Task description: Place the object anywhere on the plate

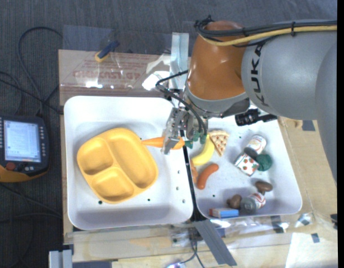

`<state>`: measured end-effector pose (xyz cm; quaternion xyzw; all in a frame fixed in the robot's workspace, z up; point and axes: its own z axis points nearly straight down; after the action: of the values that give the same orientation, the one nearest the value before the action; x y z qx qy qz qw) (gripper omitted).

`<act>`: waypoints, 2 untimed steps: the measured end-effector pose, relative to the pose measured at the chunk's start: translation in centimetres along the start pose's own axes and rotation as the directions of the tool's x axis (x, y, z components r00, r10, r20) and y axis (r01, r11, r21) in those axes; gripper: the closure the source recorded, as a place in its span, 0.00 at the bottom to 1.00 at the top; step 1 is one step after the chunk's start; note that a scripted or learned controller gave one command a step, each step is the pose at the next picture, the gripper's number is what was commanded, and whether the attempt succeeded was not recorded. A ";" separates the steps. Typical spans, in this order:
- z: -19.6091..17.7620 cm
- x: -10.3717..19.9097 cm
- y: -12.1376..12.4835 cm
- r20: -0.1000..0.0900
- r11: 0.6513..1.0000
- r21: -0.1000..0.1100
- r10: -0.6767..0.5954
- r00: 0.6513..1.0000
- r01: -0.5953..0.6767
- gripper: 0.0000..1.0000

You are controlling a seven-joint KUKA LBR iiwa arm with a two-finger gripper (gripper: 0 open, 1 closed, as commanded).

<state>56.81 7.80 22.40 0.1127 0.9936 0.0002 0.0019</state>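
A yellow plate (116, 164) with three compartments lies in the left bin (88, 110). My gripper (173, 144) hangs over that bin's right side, just off the plate's upper right rim. A small orange carrot (155, 142) lies crosswise between its fingers, its pointed end aimed left at the plate. The gripper is shut on the carrot, which seems held a little above the bin floor.
The right bin (283, 166) holds a banana (202, 153), a pizza slice (219, 142), a sausage (206, 175), a red-and-white box (246, 164), a green item (264, 162), and several small toys along its front. A tablet (21, 145) sits left of the bench.
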 end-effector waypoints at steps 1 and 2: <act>0.1 0.0 -0.1 -0.002 1.000 0.002 0.001 1.000 -0.001 0.00; -3.7 7.0 2.5 -0.002 0.931 0.001 0.365 0.931 -0.365 0.00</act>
<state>50.48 11.79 26.09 0.2952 0.9554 0.0002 0.0005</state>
